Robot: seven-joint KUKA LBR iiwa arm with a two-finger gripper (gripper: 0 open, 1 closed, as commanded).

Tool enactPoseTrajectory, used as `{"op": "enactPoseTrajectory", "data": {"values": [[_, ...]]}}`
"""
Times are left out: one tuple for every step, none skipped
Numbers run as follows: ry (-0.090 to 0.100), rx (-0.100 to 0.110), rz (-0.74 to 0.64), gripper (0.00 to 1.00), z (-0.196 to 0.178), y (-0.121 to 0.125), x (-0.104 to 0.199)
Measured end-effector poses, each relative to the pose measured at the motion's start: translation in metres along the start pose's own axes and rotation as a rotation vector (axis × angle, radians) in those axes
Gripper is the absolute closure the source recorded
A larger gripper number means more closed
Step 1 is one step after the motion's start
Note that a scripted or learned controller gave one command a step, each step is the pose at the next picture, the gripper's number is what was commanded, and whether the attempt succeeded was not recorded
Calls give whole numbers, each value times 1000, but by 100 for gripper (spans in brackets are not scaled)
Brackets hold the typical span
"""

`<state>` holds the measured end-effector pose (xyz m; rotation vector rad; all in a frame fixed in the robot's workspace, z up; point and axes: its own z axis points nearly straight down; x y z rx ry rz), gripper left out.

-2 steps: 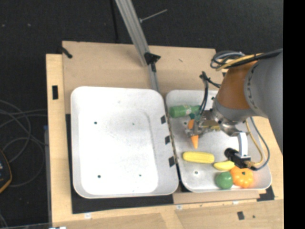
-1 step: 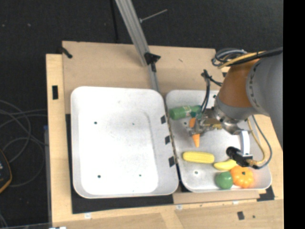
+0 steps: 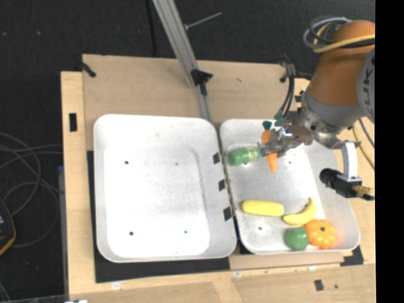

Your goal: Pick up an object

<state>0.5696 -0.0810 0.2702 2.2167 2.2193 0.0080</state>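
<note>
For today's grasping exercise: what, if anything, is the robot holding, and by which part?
It cannot be told. The gripper sits over the small orange carrot beside the green plastic bottle in the right white bin, hiding any contact.

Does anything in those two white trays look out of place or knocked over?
Nothing stands out. The toy food lies loose in the right bin: green bottle, carrot, corn, banana, green fruit and pumpkin. Nothing looks spilled or broken.

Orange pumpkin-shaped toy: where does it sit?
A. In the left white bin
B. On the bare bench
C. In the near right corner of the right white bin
C: the orange pumpkin-shaped toy lies in the right white bin's near corner, beside the green round toy.
</note>
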Motion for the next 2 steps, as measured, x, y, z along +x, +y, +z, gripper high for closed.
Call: {"op": "enactPoseTrajectory", "data": {"values": [[1, 5, -3, 100, -11, 8, 59], [1, 2, -4, 100, -69, 15, 129]]}}
